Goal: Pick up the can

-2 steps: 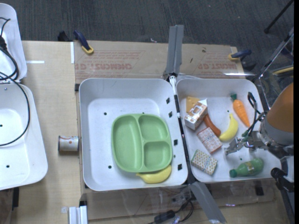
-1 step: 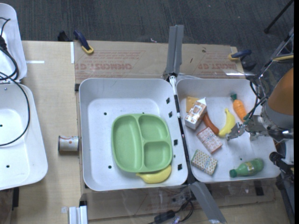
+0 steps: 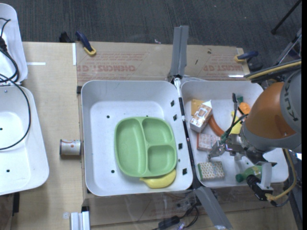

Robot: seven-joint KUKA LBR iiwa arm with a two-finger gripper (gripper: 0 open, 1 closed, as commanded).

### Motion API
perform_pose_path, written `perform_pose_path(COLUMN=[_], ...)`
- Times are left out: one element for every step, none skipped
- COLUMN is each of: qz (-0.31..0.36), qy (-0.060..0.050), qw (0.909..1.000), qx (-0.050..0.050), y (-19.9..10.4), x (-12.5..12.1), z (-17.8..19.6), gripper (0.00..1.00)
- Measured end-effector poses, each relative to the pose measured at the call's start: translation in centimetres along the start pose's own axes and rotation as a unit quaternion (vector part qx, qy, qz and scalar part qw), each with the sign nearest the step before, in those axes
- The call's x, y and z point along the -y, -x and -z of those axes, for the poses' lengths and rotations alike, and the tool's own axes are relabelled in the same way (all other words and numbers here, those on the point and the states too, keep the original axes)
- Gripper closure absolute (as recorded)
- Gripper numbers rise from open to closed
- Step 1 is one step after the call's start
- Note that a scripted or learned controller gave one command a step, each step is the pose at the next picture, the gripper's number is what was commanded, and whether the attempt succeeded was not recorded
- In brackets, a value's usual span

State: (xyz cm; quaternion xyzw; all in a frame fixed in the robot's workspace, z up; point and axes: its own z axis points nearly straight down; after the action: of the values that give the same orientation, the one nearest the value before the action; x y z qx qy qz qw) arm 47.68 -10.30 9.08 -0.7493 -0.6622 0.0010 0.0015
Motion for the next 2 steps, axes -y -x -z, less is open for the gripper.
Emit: perform_pose_path(qz=[-0.002, -0.187], qy=[-0.001, 0.002], qw=[1.0000, 0.9824], qx=[0.000, 0.001], y=[0.1, 4.1], x=[0.0, -12.3], z=[0.8, 2.5], gripper=[1.00, 1.00])
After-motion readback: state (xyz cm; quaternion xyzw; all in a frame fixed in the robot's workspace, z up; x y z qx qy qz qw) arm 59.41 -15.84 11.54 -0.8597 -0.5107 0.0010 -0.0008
